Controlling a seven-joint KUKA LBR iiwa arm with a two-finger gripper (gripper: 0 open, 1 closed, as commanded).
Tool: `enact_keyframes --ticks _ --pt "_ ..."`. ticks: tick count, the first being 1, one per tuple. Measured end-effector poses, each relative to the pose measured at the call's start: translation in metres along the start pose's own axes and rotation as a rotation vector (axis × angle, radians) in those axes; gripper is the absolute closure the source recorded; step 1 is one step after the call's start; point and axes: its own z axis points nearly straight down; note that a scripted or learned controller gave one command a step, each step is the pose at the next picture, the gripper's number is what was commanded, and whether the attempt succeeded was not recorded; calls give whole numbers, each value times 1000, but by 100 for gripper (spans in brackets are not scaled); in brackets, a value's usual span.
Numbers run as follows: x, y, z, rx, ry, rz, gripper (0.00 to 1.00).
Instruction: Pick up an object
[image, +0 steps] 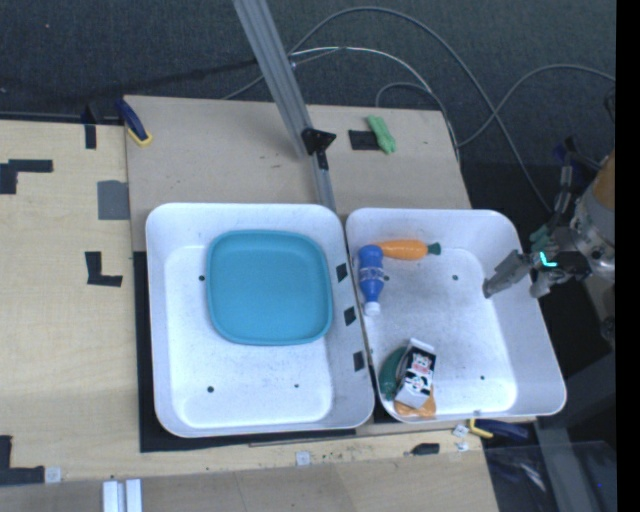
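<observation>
The right bin (500, 330) holds a blue bottle (370, 274) lying along its left wall, an orange toy carrot (406, 250) near the back left, and a small black-and-white carton (417, 372) with a green and an orange item beside it at the front left. My gripper (522, 276) hovers at the bin's right rim, well to the right of all of these. Its two fingers stand spread apart with nothing between them.
The left bin (180, 400) carries a teal square plate (268, 287). A grey metal pole (290, 90) slants down to the back edge between the bins. A green clip (381, 134) lies on the bench behind. Cables loop at the back right.
</observation>
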Motion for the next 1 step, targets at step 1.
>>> enact_keyframes --ticks 1 --pt "0 0 0 0 0 0 0"
